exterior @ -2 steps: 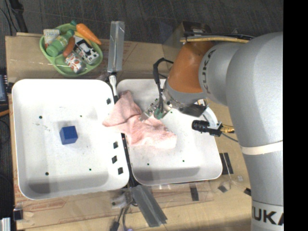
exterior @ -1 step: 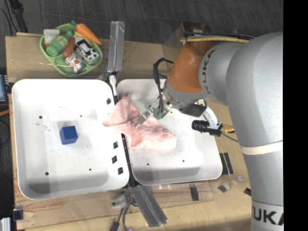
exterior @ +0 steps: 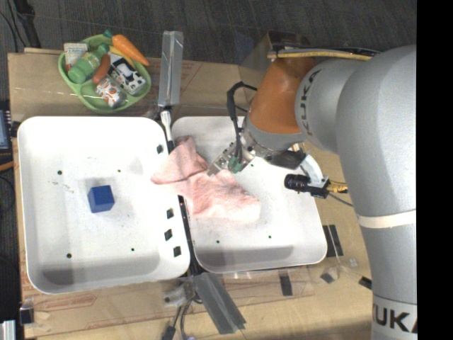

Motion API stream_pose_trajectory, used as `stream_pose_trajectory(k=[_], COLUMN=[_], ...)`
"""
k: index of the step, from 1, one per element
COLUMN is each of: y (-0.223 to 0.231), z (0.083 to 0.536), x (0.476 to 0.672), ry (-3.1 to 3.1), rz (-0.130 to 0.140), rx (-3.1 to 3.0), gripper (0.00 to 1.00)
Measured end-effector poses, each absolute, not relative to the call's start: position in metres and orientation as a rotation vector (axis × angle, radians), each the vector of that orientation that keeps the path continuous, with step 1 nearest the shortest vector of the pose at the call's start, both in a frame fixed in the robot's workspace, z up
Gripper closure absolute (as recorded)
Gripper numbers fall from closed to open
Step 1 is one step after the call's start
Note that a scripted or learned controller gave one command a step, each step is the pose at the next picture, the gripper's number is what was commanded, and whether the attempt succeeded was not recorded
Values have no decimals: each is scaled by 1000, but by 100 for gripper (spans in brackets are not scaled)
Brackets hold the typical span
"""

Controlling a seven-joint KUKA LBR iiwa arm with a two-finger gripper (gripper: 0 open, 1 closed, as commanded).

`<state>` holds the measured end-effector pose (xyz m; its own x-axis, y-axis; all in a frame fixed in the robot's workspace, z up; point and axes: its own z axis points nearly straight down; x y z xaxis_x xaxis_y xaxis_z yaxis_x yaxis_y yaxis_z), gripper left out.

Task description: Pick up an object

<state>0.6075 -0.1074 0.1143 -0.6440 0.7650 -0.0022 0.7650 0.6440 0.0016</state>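
Hand: your hand (exterior: 228,163) sits low over the right bin, at the upper edge of the pink cloth; you cannot tell from this view how wide it stands or whether it has hold of anything.
Cloth: the cloth (exterior: 212,186) is pale pink, thin and rumpled, spread in loose folds with one corner bunched up.
Cloth and hand: the cloth lies right under and to the lower left of your hand, touching or nearly touching its tip; which of the two you cannot tell.
Cloth's place: most of it rests on the floor of the right bin (exterior: 297,239), and its left part drapes over the divide toward the left bin (exterior: 42,190).
Block: one small blue block (exterior: 101,197) lies in the left bin, well apart from your hand.
Bowl: one green bowl (exterior: 106,73) of toy food stands on the table (exterior: 212,73) beyond the left bin.
Count: one cloth, one block, one bowl, two bins.
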Motion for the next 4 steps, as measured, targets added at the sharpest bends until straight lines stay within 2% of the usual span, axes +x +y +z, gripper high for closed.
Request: stream_pose_trajectory(k=[1,2,3,4], y=[-107,-104,-103,-103], z=[114,93,103,103], x=[607,606,606,607], ry=[2846,2938,2940,2940], rz=[1,0,0,0], rx=[1324,1119,1113,1113], gripper=[0,0,100,0])
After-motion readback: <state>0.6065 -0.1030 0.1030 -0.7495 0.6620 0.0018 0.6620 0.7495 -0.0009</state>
